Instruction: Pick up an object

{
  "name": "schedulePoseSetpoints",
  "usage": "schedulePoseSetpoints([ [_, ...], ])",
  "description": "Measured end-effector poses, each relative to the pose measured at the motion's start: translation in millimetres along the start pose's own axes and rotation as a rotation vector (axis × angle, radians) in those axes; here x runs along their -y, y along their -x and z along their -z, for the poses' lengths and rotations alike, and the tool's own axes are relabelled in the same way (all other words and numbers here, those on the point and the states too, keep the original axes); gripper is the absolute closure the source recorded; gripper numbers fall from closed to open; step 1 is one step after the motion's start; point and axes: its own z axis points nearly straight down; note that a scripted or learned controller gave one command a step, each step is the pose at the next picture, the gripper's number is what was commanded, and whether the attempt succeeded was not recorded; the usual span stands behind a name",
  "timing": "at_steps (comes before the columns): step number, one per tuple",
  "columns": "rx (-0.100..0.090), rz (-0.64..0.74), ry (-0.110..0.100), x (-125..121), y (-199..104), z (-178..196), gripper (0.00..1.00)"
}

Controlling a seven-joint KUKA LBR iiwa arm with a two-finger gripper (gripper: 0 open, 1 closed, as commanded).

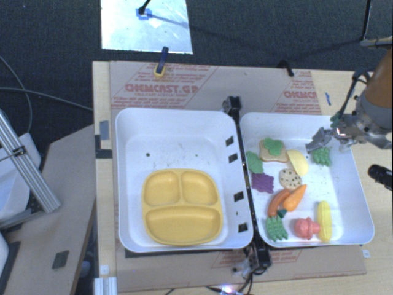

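Nearest, a pink plastic toy (305, 227) lay in the right bin; the tool (320, 141) hovered over small green plastic broccoli (321, 157), grip state unclear.

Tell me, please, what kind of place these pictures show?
Probably a robotics lab test bench, not a kitchen. Two white bins sit on a board, one holding a yellow divided plate, the other toy food such as a corn cob, with the robot arm reaching in.

- A divided plate (182, 212) lies in the left bin (178, 123), toward the lower frame.
- Toy foods lie in the right bin (353, 192): corn (324, 220) lower right, carrot (295, 196) centre, cookie (288, 178) above it.
- The gripper (323, 139) sits upper right.
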Motion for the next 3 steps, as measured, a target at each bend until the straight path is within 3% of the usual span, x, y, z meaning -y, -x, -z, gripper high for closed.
schedulePoseSetpoints([
  [1,-0.003,-0.005,-0.013,50.9,18.1,-114.1,0.0],
  [2,0.001,0.007,0.008,-6.8,-49.6,-114.0,0.0],
  [3,-0.002,0.013,0.016,-74.1,-143.7,-8.5,0.0],
])
